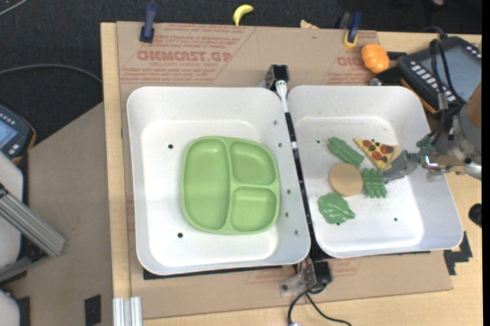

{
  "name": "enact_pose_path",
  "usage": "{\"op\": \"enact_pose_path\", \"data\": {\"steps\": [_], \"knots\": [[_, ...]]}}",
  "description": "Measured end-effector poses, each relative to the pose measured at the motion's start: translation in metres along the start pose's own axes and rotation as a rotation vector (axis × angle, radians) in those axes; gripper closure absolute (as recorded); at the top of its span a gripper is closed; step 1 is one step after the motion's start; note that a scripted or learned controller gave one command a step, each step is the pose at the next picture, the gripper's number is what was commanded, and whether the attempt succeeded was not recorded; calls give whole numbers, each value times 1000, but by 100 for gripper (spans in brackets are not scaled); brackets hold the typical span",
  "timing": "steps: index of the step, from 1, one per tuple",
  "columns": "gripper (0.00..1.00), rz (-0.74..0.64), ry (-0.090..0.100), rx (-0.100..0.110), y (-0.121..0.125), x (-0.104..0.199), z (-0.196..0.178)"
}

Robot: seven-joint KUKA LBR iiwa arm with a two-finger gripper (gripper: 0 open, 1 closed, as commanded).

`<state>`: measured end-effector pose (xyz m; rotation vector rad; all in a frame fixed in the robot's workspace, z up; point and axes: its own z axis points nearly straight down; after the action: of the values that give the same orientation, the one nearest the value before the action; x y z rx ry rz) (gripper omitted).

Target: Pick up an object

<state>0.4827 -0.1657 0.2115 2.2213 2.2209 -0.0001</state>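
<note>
The right bin holds several small toy foods. A pizza slice lies near its middle, with a long green piece to its left. Below them sit a tan round disc, a ridged green piece and a green leafy piece. My gripper reaches in low from the right, its tip just right of the ridged green piece and below the pizza slice. No object is visibly lifted.
The left bin holds a green divided plate. Outside the bins, an orange toy and a yellow banana lie at the back of the bench. Blue clamps grip the board. A black device stands at the right.
</note>
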Motion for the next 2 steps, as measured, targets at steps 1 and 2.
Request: {"op": "enact_pose_path", "data": {"steps": [1,2], "knots": [[0,0,2,2,-4,19,132],[0,-7,1,-5,54,55,126]]}}
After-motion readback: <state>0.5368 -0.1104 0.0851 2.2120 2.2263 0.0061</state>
